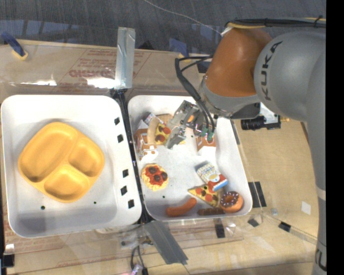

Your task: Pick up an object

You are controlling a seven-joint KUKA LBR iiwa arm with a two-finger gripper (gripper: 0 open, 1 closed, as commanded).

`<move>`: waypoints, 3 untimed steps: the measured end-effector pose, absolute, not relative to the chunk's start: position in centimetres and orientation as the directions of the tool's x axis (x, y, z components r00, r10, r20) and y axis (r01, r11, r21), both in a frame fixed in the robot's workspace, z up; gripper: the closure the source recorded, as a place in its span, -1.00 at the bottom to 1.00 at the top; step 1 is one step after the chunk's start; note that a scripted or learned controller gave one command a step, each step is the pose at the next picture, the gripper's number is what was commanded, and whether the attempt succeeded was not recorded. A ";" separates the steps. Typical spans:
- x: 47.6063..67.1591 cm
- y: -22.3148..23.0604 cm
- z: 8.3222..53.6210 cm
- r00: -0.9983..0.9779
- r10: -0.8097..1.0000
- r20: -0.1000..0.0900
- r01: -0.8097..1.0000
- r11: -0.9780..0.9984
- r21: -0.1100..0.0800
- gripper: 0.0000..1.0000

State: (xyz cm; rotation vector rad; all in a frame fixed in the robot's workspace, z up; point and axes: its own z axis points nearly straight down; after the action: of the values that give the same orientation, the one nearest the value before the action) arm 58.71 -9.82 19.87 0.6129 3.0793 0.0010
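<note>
The right white bin (238, 165) holds several toy foods. My gripper (181, 126) hangs over the bin's upper middle, just right of a small pizza-like piece (159, 130) and an orange packet (143, 142). An orange carton (206, 142) lies right beside the gripper. Lower down sit a round tart with red topping (154, 176), a white and blue packet (208, 171), a pizza slice (204, 194), a chocolate donut (231, 200) and a sausage (180, 209). Nothing can be seen held in the gripper.
The left white bin (11, 211) carries a yellow divided plate (61, 161). A black divider with clips (128, 171) runs between the bins. The grey and orange arm (246, 62) covers the right bin's upper right corner. Cables (186, 82) loop near the wrist.
</note>
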 end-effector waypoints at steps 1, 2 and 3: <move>64.0 -7.8 28.3 -0.833 0.553 -0.004 0.553 0.833 0.001 1.00; 54.5 -0.6 24.8 -0.771 0.636 0.004 0.636 0.771 -0.002 1.00; 60.9 0.9 26.1 -0.758 0.652 0.000 0.652 0.758 0.000 1.00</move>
State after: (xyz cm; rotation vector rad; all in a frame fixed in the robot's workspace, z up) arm 60.90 0.93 26.06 1.0926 2.9451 -0.0002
